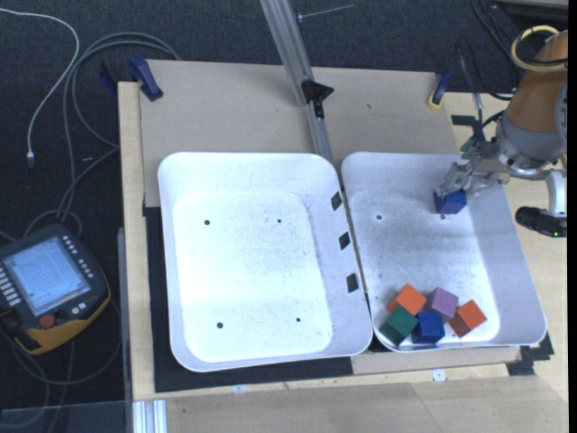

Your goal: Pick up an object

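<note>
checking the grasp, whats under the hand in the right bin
A blue block sits at the tips of the hand, above the right bin floor. The hand covers the block's top, so the grip itself is hidden.

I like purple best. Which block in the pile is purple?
The purple block sits at the pile's top, between the orange block and the red-orange block.

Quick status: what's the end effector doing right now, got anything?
End effector: shut on the blue block, up over the right bin.
</note>
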Action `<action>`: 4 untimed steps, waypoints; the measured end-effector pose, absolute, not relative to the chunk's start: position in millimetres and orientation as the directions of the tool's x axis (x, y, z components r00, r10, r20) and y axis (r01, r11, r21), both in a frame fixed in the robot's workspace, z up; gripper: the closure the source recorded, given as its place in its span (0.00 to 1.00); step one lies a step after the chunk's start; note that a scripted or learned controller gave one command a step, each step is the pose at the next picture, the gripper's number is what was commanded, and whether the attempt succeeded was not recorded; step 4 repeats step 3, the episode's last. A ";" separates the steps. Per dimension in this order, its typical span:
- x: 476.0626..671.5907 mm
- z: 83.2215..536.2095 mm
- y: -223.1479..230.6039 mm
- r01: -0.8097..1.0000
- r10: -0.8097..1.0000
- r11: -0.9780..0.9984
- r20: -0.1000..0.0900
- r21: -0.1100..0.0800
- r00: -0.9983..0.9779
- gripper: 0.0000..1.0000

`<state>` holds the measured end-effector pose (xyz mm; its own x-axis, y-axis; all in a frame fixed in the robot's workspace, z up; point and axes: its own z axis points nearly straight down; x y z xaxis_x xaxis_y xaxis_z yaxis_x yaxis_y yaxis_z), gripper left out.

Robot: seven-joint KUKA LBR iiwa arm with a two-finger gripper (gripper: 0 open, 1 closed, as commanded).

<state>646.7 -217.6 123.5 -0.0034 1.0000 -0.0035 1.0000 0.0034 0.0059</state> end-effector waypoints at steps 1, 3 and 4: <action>641.4 249.6 -148.3 1.000 1.000 0.006 0.000 0.010 -0.006 1.00; 658.3 226.7 24.2 1.000 1.000 0.008 0.004 -0.008 -0.008 1.00; 658.3 226.7 24.2 1.000 1.000 0.008 0.004 -0.008 -0.008 1.00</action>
